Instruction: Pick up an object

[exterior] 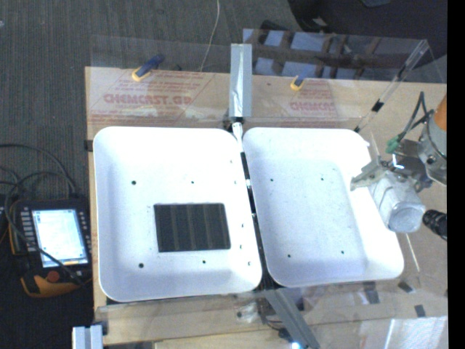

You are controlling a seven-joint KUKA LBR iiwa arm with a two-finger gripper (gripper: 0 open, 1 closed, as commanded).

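A dark, ribbed rectangular pad [192, 227] lies flat on the floor of the left white bin [116, 158], a little below its middle. The arm comes in from the right, and my gripper [397, 201] hangs over the right rim of the right white bin [305, 195], far from the pad. Its pale grey cylindrical body points down and left. I see nothing held at its tip.
A clear plastic sheet [167, 97] stands along the back of the bench, held by two clamps [147, 67] and a metal post [240, 82]. A handheld control screen [54, 238] with cables lies on the floor to the left.
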